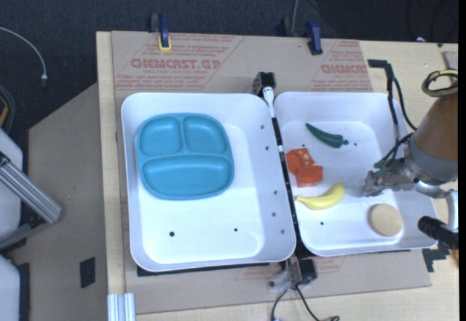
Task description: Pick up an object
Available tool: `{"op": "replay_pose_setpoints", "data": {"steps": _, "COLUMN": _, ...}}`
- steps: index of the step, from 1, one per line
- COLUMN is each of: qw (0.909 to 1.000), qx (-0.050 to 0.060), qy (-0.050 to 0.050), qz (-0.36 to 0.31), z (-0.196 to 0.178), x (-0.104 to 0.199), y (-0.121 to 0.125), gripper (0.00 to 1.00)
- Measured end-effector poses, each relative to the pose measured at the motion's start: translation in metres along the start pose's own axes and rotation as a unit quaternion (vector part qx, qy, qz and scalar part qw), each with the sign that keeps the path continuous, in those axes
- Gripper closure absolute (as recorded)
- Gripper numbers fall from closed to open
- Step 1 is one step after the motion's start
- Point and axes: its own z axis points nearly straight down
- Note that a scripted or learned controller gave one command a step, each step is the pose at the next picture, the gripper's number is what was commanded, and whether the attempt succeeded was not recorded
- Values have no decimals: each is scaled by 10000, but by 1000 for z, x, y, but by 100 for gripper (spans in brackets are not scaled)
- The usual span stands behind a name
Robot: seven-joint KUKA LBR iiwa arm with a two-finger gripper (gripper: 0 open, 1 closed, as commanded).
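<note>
The right bin [342, 105] holds a green chili pepper [325, 135], a red-orange chunk [303, 167], a yellow banana [322, 197] and a round beige cookie [385, 219]. My gripper [380, 183] hangs low over the bin's right side, just above the cookie and right of the banana. Nothing shows between its tips. The arm's orange band [440, 130] rises at the right edge.
A blue divided plate [186, 154] lies in the left bin [211, 239]. A black divider [277, 145] runs between the bins. Blue clamps [313, 36] grip the bench's far edge. Cables [389, 90] trail near the right bin's far corner.
</note>
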Motion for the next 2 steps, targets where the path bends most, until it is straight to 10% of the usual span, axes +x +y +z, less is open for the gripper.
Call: {"op": "replay_pose_setpoints", "data": {"steps": 2, "qw": 10000, "qx": -12, "qy": -6, "qz": -5, "z": -90, "x": 3, "y": 8, "gripper": 100}}
